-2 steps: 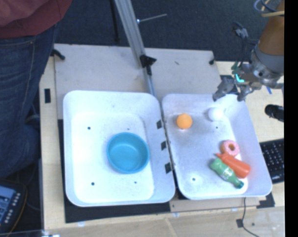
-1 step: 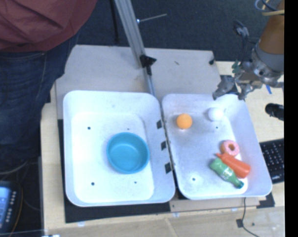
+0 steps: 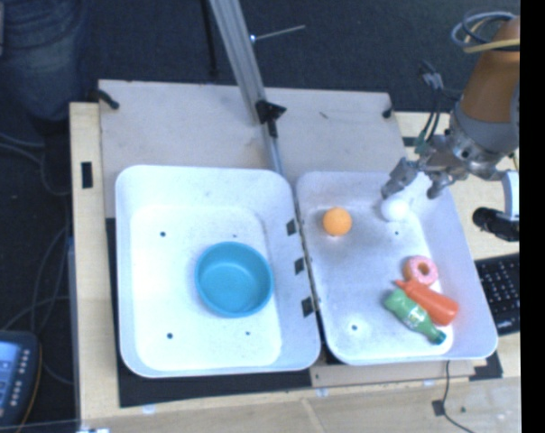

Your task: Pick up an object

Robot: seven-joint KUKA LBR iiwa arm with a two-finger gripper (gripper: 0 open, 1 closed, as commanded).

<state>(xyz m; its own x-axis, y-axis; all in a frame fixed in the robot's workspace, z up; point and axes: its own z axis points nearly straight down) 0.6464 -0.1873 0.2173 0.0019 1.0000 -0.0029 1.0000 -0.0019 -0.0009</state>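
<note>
The gripper [image 3: 415, 182] hangs over the far end of the right bin [image 3: 372, 345], its two fingers spread apart and angled downward. Nothing sits between them. A white ball [image 3: 395, 208] lies on the bin floor just below and a little left of the gripper, close to the left finger but seemingly not enclosed by the pair.

Taking that white ball as the landmark: an orange ball [image 3: 337, 221] rests to its left, apart from it, near the bin's left wall. A pink ring [image 3: 421, 270] lies nearer the camera, and just beyond that an orange carrot [image 3: 430, 302] touches a green bottle [image 3: 413, 315]. A blue bowl [image 3: 234, 278] sits well away to the left, in the other bin.

The white ball looks like the nearest target. The likely trouble is that the fingers seem offset to its right, so a straight descent could land a fingertip on the ball and send it rolling, or the jaws could close on air
</note>
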